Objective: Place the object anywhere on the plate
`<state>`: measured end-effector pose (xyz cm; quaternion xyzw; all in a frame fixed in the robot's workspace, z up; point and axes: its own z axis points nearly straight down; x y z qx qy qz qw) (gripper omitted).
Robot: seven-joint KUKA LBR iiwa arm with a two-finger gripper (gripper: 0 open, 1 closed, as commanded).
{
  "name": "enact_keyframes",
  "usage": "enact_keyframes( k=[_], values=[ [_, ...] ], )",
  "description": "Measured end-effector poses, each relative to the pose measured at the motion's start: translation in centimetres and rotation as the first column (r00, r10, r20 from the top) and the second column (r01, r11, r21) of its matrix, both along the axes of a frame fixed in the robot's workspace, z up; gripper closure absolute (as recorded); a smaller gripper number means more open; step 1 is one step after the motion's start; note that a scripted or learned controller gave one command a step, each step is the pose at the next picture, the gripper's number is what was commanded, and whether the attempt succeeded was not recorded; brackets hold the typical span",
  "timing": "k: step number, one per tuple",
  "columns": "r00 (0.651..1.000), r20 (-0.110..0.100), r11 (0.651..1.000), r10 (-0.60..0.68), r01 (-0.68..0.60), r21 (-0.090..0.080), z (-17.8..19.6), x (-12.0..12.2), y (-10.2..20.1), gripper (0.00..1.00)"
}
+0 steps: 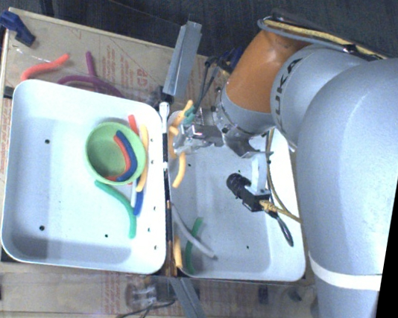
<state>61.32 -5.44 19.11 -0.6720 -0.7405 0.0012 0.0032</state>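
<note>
Gripper: over the right bin's upper-left corner; finger state cannot be told.
Plate: green, left bin, toward its upper right edge.

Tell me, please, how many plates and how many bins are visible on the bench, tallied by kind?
Green plate: 1
White bins: 2, the left bin and the right bin
Total: 3
</note>
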Motion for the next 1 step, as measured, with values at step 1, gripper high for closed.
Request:
enact_keyframes(
  k=[1],
  values=[
    [1.000, 0.000, 1.000, 0.000, 0.000, 0.000, 0.02, 0.01, -0.02, 0.00]
  ],
)
